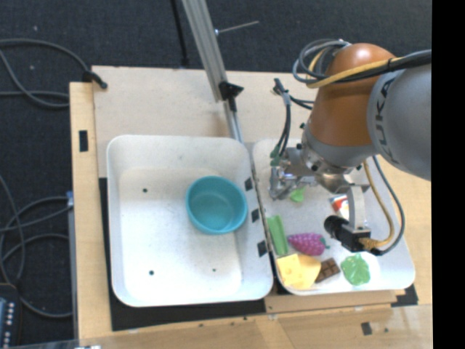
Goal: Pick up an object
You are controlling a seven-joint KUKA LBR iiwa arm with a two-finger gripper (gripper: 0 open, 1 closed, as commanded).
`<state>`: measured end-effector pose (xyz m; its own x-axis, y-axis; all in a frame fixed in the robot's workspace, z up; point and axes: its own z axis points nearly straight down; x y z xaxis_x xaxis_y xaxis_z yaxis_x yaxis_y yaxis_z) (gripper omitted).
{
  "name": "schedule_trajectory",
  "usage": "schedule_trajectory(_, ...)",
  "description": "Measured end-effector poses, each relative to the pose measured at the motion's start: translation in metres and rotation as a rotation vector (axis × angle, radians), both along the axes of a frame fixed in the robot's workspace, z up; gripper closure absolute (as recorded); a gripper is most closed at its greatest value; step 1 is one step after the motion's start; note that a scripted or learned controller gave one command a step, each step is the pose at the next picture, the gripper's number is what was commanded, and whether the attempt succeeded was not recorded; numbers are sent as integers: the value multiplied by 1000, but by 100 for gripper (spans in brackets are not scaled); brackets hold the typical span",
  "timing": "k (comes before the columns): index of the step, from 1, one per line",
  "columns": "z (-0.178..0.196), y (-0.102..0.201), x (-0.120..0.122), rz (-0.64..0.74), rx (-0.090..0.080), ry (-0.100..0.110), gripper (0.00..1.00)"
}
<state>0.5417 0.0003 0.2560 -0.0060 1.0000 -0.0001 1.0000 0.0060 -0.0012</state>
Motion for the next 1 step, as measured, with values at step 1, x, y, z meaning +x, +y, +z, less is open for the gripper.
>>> schedule_trajectory(1,1,53,-21,2,2,-1,100)
